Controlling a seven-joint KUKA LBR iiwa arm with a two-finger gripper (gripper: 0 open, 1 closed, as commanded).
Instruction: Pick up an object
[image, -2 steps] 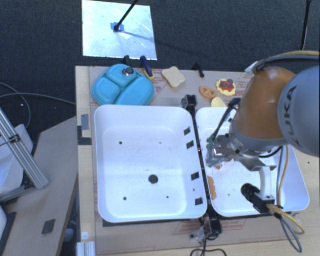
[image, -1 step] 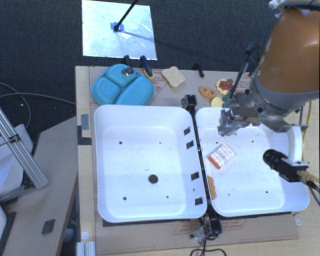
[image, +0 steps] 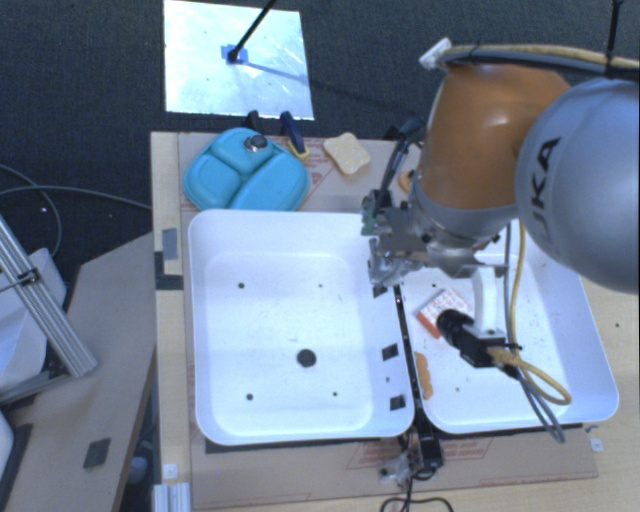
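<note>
Up close to the lens, the arm (image: 520, 130) fills the upper right, its grey joint and orange band looming over the worktop (image: 170, 330). Below the band, the gripper (image: 383, 272) hangs right over the seam where the two white bins meet. Released or clenched? I cannot tell from up here, and nothing is visibly caught in it.

Just beside the gripper, toward the right and a touch nearer us, there's a small red-and-white packet (image: 443, 306) lying flat on the floor of the right-hand bin (image: 600, 385). Nearer the front edge of that same bin, close to the seam, lies a short orange stick (image: 423, 373), apart from the packet.

Across the seam, the left-hand bin (image: 200, 300) holds one dark disc (image: 306, 357), small and round, sitting around the middle of the floor and well apart from the gripper. A few tiny dark dots are scattered around it.

Moving out past the bins to the far edge of the worktop: a blue tray (image: 247, 172) with moulded compartments sits behind the left-hand bin, touching its back rim. Near it to the right rests a tan slice of bread (image: 347, 153). Further back, on the dark floor, lies a shiny square sheet (image: 235, 55).
</note>
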